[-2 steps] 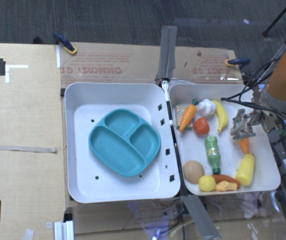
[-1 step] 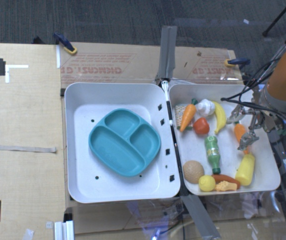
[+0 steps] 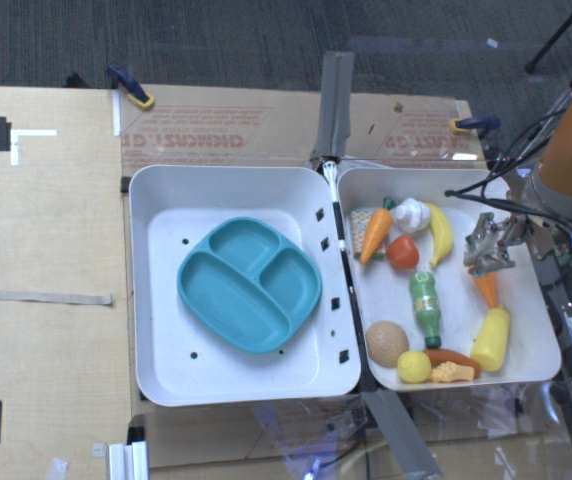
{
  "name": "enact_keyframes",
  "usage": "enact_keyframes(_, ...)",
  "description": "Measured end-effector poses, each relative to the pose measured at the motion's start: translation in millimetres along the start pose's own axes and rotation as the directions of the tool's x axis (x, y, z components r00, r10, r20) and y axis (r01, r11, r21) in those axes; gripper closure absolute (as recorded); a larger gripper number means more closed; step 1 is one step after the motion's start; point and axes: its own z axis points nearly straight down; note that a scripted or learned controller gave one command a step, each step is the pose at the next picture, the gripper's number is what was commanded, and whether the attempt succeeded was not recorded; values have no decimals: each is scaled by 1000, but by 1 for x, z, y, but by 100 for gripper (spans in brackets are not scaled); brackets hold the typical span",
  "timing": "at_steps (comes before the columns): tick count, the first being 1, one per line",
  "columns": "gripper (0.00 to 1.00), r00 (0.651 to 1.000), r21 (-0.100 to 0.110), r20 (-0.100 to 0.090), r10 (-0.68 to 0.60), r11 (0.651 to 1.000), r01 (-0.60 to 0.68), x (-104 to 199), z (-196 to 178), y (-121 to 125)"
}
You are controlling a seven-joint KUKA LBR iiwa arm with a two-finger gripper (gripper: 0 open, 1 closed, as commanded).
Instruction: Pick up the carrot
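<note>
A small orange carrot (image 3: 486, 290) points down at the right side of the right bin (image 3: 541, 363), just above a yellow piece (image 3: 491, 336). My gripper (image 3: 486, 260) sits directly over it, and the carrot's thick upper end lies between the fingers, which are shut on it. A second, longer carrot-shaped orange piece (image 3: 374, 233) lies at the bin's upper left, next to a white garlic bulb (image 3: 409, 214).
The right bin also holds a banana (image 3: 438, 236), a red tomato (image 3: 402, 253), a green bottle (image 3: 425, 306), a potato (image 3: 387, 341), a lemon (image 3: 415, 366) and a red chili (image 3: 451, 356). A blue divided plate (image 3: 250, 284) lies in the left bin (image 3: 146, 268).
</note>
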Motion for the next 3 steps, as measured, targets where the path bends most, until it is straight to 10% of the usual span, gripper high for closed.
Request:
enact_keyframes(1,100,997,-8,-11,-81,997,81,15,-53,115)
enact_keyframes(2,0,997,-7,-11,-81,997,81,15,-53,115)
enact_keyframes(3,0,990,-1,-1,-140,990,140,-33,15,121)
